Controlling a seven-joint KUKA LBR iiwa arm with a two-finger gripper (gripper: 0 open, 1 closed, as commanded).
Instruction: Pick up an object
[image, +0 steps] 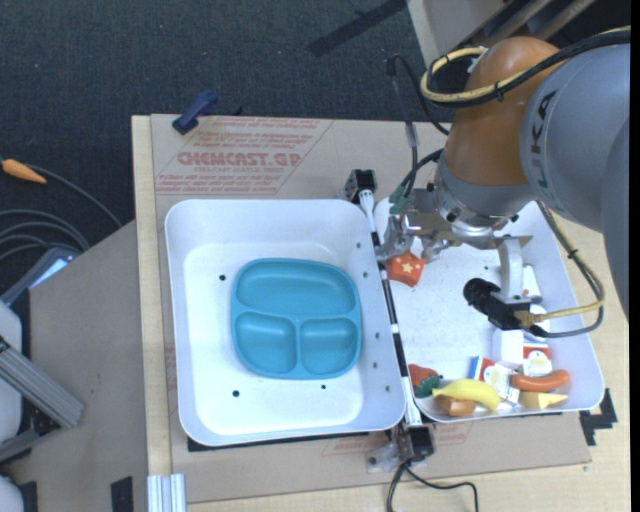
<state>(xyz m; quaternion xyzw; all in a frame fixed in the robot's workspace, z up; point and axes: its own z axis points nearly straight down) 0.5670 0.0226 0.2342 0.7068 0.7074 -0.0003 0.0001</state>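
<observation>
My gripper (408, 250) hangs over the left edge of the right bin (560, 290), close to the wall between the two bins. A small red-orange toy with a white spot (405, 268) sits between its fingertips, and the gripper is shut on it. Along the right bin's front edge lie a yellow banana (470, 392), a red and green piece (424, 379), a hot dog (541, 381) and a small white and red carton (497, 372). The grey arm with its orange band (500, 110) hides the back of that bin.
The left bin (190, 330) holds a blue divided plate (296, 317). A blue object (194, 112) lies at the far corner of the bench. Cardboard with red print (240, 155) lies behind the bins. Cables run along the floor at left.
</observation>
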